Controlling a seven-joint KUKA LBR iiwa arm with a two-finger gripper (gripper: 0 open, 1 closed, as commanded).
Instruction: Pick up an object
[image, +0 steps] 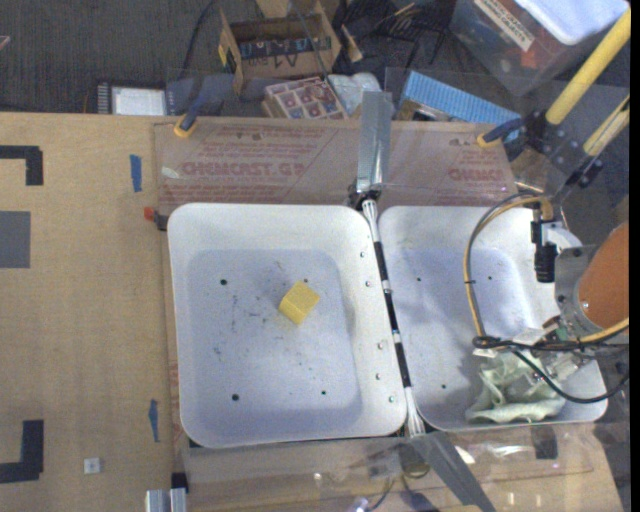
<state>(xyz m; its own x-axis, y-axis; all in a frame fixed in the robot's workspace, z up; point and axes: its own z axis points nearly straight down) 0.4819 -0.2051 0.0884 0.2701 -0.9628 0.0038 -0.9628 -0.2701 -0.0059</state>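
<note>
Over the right bin (440, 300), the arm (600, 285) hangs low.
Its fingers' state cannot be told; a pale cloth (510, 390) lies beneath.

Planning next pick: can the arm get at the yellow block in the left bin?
Probably yes. The yellow block lies alone mid-floor in the left bin, away from its walls, nothing over it; the arm must cross from above the right bin.

Clear plastic sheet (300, 165) behind the two bins: reddish printed lettering, mirrored and faint, partly legible as "CHIMCAST", with a similar mark at its right end. Other printed items are too small to read.
</note>
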